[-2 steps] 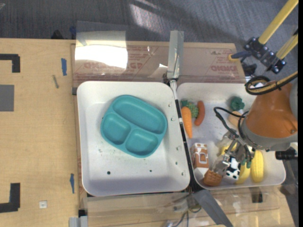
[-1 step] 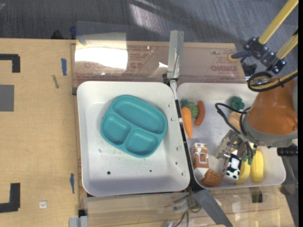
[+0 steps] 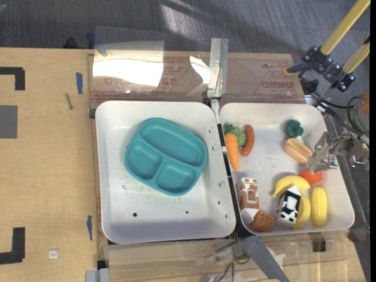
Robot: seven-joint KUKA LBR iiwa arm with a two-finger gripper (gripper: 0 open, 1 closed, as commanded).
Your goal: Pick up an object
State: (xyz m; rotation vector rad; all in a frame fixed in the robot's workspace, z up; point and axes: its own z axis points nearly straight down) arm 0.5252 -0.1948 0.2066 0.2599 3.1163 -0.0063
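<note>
Looking down on 2 white bins side by side, we note the left bin (image 3: 111, 216) has wide bare floor around its 1 item, a teal divided plate (image 3: 167, 155) lying flat near the middle. The right bin (image 3: 267, 119) is crowded along its near half and roomier at the far edge.

The claw (image 3: 326, 154) sits at the right bin's right rim, just above an orange piece (image 3: 311, 175). We cannot tell how far it is spread, or whether it has anything.

Objects in the right bin: a carrot (image 3: 232, 150) and a red sausage (image 3: 248, 140) by the dividing wall, broccoli (image 3: 294, 127) far right, a hot dog bun (image 3: 297, 150) just beside the claw. Nearer us lie a banana (image 3: 289, 184), a black-and-white cow toy (image 3: 289, 207), a corn cob (image 3: 319, 205), a brown carton (image 3: 249, 192) and a waffle piece (image 3: 264, 221), mostly touching.

Pale wood surface (image 3: 41, 175) with black corner marks; grey floor (image 3: 117, 4) beyond.
</note>
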